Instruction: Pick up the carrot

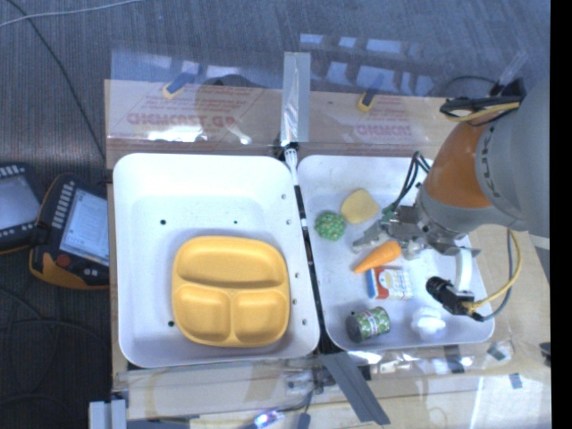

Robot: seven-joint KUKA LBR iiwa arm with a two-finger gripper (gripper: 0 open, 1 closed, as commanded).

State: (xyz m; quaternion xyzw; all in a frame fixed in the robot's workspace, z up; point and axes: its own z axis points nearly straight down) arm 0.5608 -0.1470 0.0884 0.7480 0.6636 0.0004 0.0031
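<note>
The orange carrot [377,256] lies in the middle of the right bin [465,336], its tip pointing left and down. My gripper [386,234] hangs right over the carrot's thicker right end, reaching in from the right under the orange-banded wrist [451,172]. The gripper's metal parts cover the carrot's upper edge, so I cannot make out whether it touches or grips it.
Around the carrot in the right bin are a pale yellow lump [359,206], a green ball [330,226], a white packet [391,283], a green can [368,323] and a small white item [430,324]. A yellow divided plate [232,289] sits in the left bin [143,195].
</note>
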